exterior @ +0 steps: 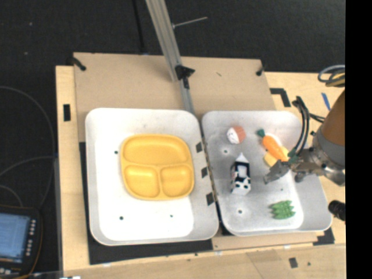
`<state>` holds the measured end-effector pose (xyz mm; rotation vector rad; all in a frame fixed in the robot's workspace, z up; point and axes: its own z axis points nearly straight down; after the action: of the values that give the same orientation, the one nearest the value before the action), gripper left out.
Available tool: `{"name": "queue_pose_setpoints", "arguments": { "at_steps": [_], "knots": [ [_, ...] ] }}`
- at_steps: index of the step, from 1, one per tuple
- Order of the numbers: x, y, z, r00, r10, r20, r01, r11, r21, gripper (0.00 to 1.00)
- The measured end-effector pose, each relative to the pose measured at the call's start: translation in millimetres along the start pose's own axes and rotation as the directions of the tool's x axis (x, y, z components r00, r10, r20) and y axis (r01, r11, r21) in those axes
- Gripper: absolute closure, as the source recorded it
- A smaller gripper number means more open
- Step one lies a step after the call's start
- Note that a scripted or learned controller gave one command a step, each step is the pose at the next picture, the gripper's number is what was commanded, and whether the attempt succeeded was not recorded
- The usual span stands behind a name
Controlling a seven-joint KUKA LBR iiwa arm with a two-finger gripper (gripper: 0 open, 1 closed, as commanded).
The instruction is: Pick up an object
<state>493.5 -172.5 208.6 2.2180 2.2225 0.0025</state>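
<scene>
Four small toys sit in the right-hand shallow white bin [302,217], and the arm's two-finger gripper [278,172] hangs over that same bin, reaching in from the right edge. Nearest to it is the orange plastic carrot with a green top [273,147], lying at a slant just above and slightly left of the gripper's dark fingertip [272,176]; the two look very close, maybe touching, but the angle won't settle it. Left of the gripper, near the bin's middle, stands the black-and-white cow-patterned carton [240,176], clearly apart from the fingers. Below the gripper, toward the bin's near edge, lies the bumpy green plastic vegetable [282,210], also apart. Up toward the far left of this bin sits the small round white-and-red ball-like toy [235,135], well away.

As for the gripper itself, one dark finger pokes out down-left, the rest is a jumble of grey metal and cables, and whether it is spread or closed I cannot tell. Nothing is visibly pinched in it.

The count: one carrot, one carton, one green vegetable, one round toy. Over in the left-hand shallow white bin [104,214], one yellow three-compartment plastic tray [157,166] lies flat, alone.
</scene>
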Motion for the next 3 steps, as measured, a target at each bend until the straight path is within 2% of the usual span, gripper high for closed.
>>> {"name": "queue_pose_setpoints", "arguments": {
  "at_steps": [1, 3],
  "knots": [
    [0, 0, 0, 1.000, 0.001, 0.000, -0.001, 1.000, -0.001, 0.00],
    [8, -2, 107, 1.000, 0.003, 0.000, -0.003, 1.000, 0.006, 0.00]
  ]
}}
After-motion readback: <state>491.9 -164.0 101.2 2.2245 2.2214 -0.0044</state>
